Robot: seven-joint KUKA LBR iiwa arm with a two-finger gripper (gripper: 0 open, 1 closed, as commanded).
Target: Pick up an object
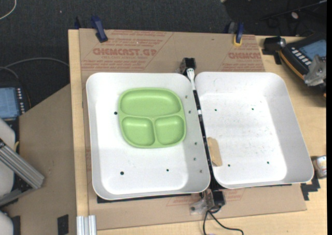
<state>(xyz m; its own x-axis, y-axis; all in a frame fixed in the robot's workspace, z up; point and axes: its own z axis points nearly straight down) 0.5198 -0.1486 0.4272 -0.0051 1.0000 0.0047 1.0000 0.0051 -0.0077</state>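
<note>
Resting in your left bin (104,177) is a green divided plate (152,117). Your board (171,52) reads "CHEMCAST GP".

At the right edge you can see a small grey metal piece (315,69), pale and angular with darker edges; you cannot tell whether it belongs to the arm.

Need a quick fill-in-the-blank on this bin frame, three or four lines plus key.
1. The green plate lies in the ____ bin.
2. The plate has ____ compartments.
3. The plate's largest compartment lies toward the ____ edge of the bench.
4. The blue clamp grips the ____ sheet under the bins.

Missing words: left; three; far; cardboard
</note>
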